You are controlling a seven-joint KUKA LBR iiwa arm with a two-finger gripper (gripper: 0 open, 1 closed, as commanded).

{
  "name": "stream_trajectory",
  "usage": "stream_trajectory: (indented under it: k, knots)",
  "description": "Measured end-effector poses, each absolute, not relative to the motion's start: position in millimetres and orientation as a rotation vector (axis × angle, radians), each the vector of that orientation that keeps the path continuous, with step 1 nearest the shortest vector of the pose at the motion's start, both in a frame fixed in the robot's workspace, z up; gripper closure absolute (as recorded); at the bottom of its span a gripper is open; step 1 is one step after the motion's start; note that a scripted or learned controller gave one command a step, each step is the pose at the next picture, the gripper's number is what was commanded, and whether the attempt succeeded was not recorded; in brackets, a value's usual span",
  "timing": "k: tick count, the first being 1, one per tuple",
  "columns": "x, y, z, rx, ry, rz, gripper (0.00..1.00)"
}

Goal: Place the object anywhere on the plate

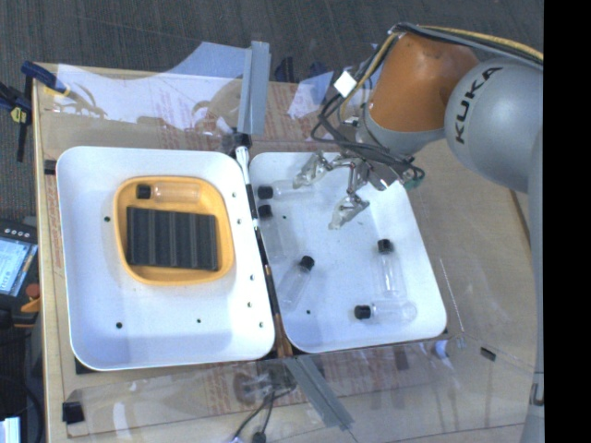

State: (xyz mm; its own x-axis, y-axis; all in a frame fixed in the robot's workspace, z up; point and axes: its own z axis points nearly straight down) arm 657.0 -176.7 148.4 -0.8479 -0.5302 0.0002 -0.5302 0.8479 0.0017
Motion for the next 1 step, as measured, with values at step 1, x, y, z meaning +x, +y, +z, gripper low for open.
stream_trajectory:
  k: [1]
  knots:
    - [646.2,-170.8,210.8,1.451,-2.789,0.001,0.0]
